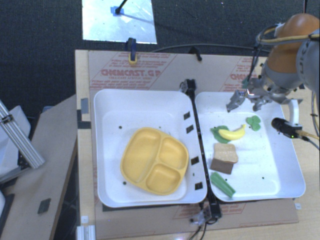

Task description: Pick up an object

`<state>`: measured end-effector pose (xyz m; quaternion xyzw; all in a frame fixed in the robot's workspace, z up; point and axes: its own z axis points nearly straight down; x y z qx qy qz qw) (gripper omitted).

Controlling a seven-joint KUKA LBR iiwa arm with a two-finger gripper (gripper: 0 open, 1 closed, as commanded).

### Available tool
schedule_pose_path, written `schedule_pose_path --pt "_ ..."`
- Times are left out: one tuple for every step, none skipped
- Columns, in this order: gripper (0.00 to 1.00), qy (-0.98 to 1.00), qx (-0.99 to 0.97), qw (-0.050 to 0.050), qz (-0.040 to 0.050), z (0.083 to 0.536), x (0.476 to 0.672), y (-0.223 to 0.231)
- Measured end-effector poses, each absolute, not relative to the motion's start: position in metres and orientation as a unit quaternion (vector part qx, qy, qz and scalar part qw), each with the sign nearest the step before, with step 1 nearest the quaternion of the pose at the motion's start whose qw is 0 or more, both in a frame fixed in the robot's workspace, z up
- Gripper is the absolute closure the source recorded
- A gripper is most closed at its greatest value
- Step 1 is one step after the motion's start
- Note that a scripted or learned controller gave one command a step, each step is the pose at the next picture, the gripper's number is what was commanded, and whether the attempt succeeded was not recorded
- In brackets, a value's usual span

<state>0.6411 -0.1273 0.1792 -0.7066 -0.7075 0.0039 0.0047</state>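
My gripper [247, 104] hangs over the back of the right bin [285, 184], open, with nothing between its fingers. In front of it lie a yellow banana [234, 132] on a green leafy piece [218, 132] and a small green piece [253, 122]. Nearer the front sit a tan bread slice [225, 152] on a brown block [221, 166], then a green cucumber-like stick [222, 184]. The gripper is above and behind all of these and touches none.
The left bin [115, 114] holds a yellow divided plate [155, 160]. A black divider with clips [196, 134] runs between the bins. A black part of the arm [285, 127] juts over the right bin's right edge. A silver sheet [119, 14] lies behind the bench.
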Motion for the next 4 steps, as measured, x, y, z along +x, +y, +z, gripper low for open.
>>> schedule_pose_path --pt "0.00 -0.708 -0.706 -0.001 -0.0003 0.188 0.644 -0.127" --pt "0.00 -0.709 -0.705 0.000 0.0004 0.134 0.654 -0.127" --pt "0.00 -0.709 -0.705 0.000 0.0003 0.082 0.654 -0.126" --pt "1.00 -0.710 -0.704 -0.003 -0.0017 0.097 0.656 -0.127"
